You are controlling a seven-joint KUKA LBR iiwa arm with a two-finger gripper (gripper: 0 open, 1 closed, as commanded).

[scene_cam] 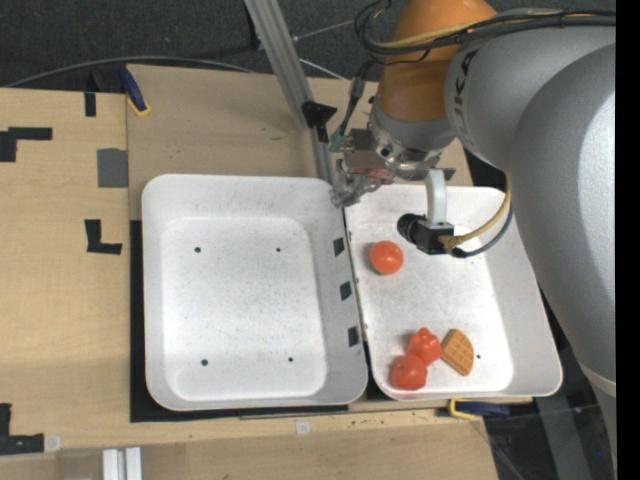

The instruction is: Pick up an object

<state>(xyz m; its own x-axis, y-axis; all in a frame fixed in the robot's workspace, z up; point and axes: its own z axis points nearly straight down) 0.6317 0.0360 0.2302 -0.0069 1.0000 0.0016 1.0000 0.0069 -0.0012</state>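
Camera view: end effector point(350, 183) sits at the back-left corner of the right bin point(500, 298), over the divide with the left bin point(240, 288); can't tell if it's grasping or released. Orange ball point(386, 258) lies just in front and slightly right of the end effector, apart from it. Red pepper point(424, 345), red tomato-like piece point(407, 372) and waffle biscuit point(458, 351) cluster well further forward, near the bin's front wall on the desk point(200, 118).

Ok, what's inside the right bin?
The right bin holds an orange ball, two red pieces and a waffle-like biscuit. The arm covers its far corner.
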